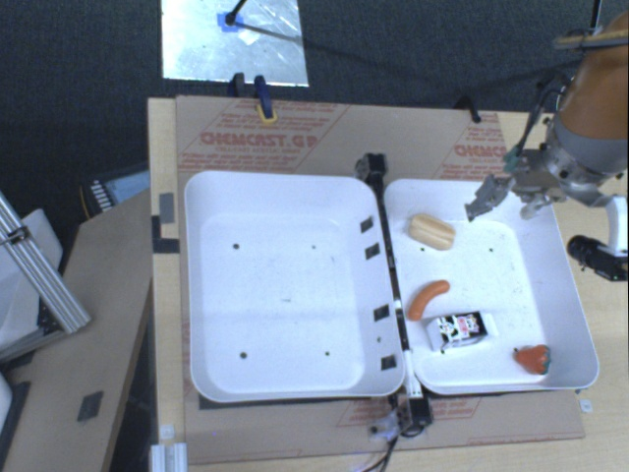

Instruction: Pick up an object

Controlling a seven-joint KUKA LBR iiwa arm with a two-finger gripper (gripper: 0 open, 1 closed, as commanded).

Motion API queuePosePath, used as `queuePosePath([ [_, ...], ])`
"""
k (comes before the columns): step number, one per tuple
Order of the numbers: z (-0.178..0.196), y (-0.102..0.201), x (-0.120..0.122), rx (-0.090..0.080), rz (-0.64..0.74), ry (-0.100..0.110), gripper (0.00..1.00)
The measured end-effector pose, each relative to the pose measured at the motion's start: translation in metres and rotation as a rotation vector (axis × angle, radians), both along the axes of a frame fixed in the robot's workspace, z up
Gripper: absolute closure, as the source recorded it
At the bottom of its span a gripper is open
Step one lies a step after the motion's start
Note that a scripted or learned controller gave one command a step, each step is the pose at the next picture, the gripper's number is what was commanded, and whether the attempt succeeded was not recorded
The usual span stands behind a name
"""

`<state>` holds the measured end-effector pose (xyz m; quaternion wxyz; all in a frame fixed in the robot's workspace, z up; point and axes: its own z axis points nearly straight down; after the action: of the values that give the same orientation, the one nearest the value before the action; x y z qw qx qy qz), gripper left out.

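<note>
Altogether one bun [432, 231], one sausage [428, 299], one carton [458, 329], one pepper [532, 359]

Red lettering reading "CHEMCAST GP" is printed on the brown protective sheet [295, 131] beneath the bins, well to the left of the gripper [511, 197]. A second red imprint [479, 149], just behind the gripper, is only partly legible.
</note>
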<state>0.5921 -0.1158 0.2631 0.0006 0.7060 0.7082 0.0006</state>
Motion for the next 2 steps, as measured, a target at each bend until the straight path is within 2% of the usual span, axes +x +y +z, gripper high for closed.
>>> queuePosePath([
  [1,0.222,-0.010,-0.041,-0.004,0.001,-0.019,0.00],
  [2,0.275,-0.062,-0.105,-0.005,-0.008,-0.009,0.00],
])
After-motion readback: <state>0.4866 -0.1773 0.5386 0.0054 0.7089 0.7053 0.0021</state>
